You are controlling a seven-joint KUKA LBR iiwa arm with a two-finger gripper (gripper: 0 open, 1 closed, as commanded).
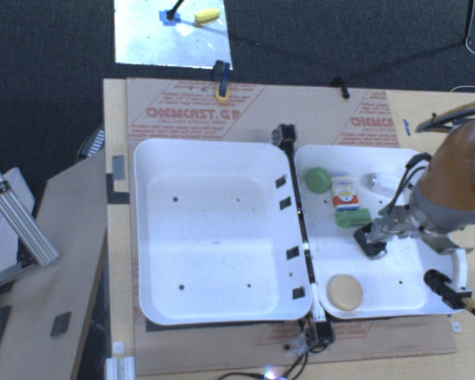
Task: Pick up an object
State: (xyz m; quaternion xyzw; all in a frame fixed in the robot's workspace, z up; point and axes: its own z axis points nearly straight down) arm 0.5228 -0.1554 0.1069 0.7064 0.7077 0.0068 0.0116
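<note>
The right bin [396, 295] holds a green ball [317, 180] at its far left, a small white and red carton [343, 193] beside it, a green block [352, 217] just below the carton, and a round tan disc [344, 292] near the front left corner. A clear pale object [378, 184] lies further right near the back. My gripper [371, 243] reaches in from the right and hangs low over the bin's middle, just below and right of the green block. Its dark tip hides how the fingers stand, and nothing is seen held.
The left bin [214, 236] lies beside the right one, with black clips [289, 204] along the shared wall. The grey arm with its orange band [459, 169] covers the right bin's right side. A yellow and blue clamp [221, 81] sits at the board's back edge.
</note>
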